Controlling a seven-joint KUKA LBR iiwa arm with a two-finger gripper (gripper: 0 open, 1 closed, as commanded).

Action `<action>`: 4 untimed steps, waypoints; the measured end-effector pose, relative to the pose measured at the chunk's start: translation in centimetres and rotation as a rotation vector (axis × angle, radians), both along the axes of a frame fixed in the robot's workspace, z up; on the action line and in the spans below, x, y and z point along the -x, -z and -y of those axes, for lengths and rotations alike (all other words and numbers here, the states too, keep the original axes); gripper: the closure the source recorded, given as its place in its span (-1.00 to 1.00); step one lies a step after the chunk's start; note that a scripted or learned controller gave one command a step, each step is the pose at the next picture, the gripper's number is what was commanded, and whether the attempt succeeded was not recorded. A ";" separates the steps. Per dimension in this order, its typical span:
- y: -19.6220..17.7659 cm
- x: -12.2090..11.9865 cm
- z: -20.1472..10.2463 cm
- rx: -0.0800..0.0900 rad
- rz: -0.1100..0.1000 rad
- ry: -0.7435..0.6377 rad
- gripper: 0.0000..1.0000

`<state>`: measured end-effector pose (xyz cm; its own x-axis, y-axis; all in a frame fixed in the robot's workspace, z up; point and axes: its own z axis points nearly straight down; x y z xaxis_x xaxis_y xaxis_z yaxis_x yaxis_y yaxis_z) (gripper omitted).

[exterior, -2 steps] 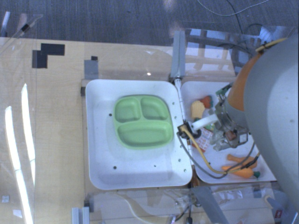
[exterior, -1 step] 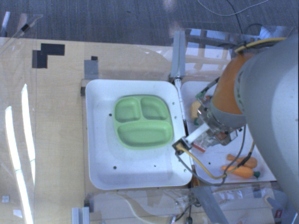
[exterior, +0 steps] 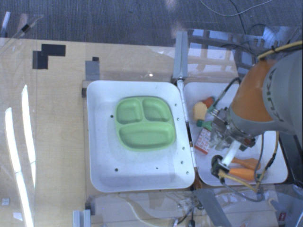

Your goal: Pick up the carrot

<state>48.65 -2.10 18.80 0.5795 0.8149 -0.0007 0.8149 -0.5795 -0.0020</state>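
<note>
- Two shallow white bins sit side by side on the pale wooden counter (exterior: 52, 150). The left bin (exterior: 97, 145) holds a green divided plate (exterior: 144, 123).
- The carrot (exterior: 242, 173) lies in the right bin (exterior: 202, 171), in its near right corner, with a second orange piece (exterior: 247, 163) just behind it.
- The arm (exterior: 265, 98) reaches over the right bin and covers much of it. The end effector (exterior: 220, 132) hangs above the bin's middle, apart from the carrot, and whether it is open or closed cannot be told.
- Beside the end effector lies a red and white packet (exterior: 202, 141), touching or nearly touching the bin's left wall.
- Further back are a small green thing (exterior: 203, 124), a yellow piece (exterior: 200, 110) and a red-orange piece (exterior: 208, 101), close together.
- The packet bears print, too small to read.
- Black tape marks (exterior: 47, 55) lie on the counter's far left.
</note>
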 end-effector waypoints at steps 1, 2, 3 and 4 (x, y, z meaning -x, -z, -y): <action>0.5 0.0 -2.3 0.001 -0.001 0.444 1.00; 0.5 0.0 -0.7 0.002 0.000 0.744 1.00; -0.4 -0.1 -0.8 0.003 -0.002 0.734 1.00; 0.5 -0.5 -3.0 0.002 -0.002 0.744 1.00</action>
